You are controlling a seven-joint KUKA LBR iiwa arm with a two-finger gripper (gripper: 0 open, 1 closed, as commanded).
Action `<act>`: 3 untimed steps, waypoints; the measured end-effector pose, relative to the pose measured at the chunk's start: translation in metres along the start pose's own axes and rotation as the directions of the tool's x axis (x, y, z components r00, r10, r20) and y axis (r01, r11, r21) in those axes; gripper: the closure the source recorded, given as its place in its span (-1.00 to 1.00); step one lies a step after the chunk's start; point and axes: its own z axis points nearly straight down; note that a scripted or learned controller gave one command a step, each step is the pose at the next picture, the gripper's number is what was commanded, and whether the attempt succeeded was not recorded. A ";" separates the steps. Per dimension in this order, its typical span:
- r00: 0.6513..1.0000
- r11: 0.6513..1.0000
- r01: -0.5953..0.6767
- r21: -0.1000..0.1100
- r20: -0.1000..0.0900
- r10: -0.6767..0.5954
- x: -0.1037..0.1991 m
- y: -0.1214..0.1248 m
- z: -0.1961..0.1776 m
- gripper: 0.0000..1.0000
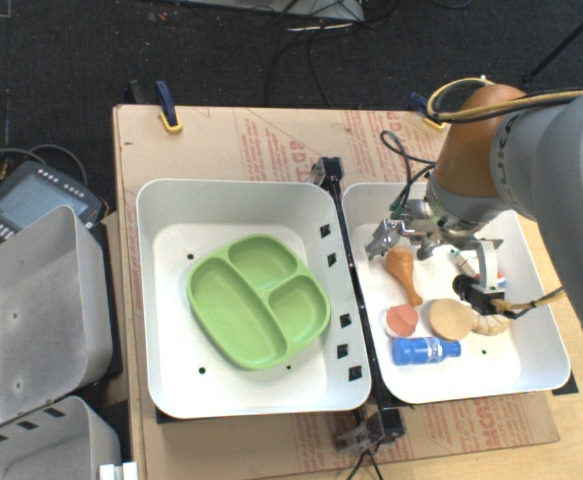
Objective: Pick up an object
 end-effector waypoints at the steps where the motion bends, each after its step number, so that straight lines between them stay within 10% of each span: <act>1: 1.000 1.000 -0.001 0.001 0.000 0.001 0.000 0.000 -0.010 1.00; 3: 1.000 1.000 -0.001 -0.003 0.001 0.001 -0.008 0.009 -0.123 1.00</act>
